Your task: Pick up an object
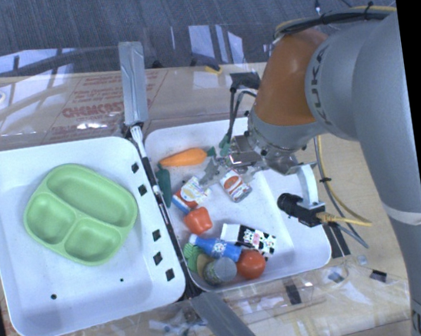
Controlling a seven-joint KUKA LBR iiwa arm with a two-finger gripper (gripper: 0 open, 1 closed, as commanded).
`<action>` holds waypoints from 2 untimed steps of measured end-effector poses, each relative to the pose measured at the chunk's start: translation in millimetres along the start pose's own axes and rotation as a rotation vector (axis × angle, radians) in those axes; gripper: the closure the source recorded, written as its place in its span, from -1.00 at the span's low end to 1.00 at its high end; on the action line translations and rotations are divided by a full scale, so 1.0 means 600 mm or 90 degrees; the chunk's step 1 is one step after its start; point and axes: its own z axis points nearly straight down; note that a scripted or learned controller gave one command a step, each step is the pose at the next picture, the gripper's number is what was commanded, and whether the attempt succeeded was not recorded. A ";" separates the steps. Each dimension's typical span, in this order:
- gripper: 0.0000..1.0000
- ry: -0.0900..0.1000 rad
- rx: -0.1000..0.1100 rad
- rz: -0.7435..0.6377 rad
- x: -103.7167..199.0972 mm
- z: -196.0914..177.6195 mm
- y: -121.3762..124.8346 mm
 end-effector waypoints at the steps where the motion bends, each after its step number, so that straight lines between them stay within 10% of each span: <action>1: -1.00 -0.001 -0.009 0.003 0.011 0.163 0.081; 2: -1.00 0.000 -0.010 0.019 0.018 0.163 -0.036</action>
